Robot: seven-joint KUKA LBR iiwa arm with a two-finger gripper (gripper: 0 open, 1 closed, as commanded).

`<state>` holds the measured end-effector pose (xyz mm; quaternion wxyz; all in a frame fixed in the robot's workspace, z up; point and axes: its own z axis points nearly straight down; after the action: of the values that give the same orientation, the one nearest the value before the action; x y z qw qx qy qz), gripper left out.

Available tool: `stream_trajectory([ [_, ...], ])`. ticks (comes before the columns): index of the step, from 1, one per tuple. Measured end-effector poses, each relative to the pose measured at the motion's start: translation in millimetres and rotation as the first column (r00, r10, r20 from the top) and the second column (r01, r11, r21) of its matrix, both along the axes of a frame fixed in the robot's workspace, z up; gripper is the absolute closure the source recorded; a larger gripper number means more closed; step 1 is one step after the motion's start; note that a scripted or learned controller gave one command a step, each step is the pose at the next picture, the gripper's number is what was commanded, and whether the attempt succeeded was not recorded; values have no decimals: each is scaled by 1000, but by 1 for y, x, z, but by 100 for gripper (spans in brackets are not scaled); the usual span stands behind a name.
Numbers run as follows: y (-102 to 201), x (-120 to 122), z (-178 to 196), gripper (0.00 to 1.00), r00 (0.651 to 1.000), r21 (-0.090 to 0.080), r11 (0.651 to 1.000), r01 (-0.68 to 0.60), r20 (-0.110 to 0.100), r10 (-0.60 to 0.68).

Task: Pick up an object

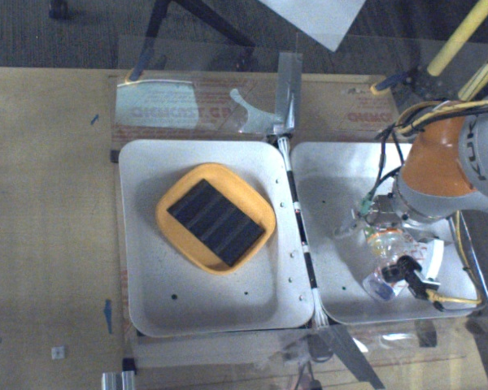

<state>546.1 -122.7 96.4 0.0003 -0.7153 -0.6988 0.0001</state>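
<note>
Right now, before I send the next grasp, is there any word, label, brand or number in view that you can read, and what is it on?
Nothing reads for certain.
Reddish lettering on the clear panel behind the left bin: mirrored and blurred, unreadable.
Similar reddish lettering on the strip behind the right bin: also mirrored, too blurred.
Yellow tray with dark insert: no text visible.

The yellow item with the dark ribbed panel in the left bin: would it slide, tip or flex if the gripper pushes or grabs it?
The yellow item lies flat and broad, so tipping seems unlikely. Its rounded, molded-looking rim suggests it's rigid. On the smooth left bin floor it'd probably slide.
</note>
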Motion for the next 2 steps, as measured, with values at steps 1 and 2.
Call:
stream_trajectory([
  [1,14,53,106,100,981,-1,981,-196,2,196],
  [2,53,121,227,100,995,-2,995,-102,1,102],
])
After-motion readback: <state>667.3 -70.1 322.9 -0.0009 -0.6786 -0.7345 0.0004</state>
